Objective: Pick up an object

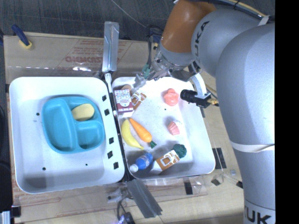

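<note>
Tool [141,80] hovers at the right bin's [205,148] upper left, just above the small carton [123,100]; its opening cannot be told. Approach step; next comes descent onto the carton.

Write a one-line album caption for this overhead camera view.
Grey arm lowers its claw over toy food in the right bin; blue tray sits left.

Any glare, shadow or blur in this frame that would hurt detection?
Camera view: glare streak on the cardboard above the left bin; soft shadow along that bin's lower wall; the arm looms large and slightly soft; the hand is small and blurry; the banana and carrot are sharp.
</note>
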Robot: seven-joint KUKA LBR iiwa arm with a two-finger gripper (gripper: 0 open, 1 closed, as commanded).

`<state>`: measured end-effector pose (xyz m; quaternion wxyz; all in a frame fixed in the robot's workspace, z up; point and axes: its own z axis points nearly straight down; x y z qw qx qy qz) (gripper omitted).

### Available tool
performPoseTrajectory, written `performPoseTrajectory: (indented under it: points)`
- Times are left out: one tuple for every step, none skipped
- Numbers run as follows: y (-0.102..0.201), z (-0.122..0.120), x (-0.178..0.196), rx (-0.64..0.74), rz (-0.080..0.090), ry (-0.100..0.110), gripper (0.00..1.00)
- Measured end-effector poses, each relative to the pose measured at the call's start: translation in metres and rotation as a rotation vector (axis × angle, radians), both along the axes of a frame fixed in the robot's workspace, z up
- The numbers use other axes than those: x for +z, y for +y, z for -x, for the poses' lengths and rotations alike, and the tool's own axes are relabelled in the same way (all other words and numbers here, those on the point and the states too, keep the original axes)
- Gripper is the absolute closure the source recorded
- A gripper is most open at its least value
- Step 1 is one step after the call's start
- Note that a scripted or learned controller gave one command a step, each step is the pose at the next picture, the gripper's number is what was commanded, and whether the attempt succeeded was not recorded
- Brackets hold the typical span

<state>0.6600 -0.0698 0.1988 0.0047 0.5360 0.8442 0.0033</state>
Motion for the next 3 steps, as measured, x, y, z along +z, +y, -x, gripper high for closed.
performPoseTrajectory:
  points:
    - [0.008,0.085,-0.007,0.254,0.002,0.012,0.00]
    - [-0.005,0.084,0.008,0.082,0.002,0.011,0.00]
    - [-0.027,0.167,0.170,0.066,0.004,0.002,0.00]
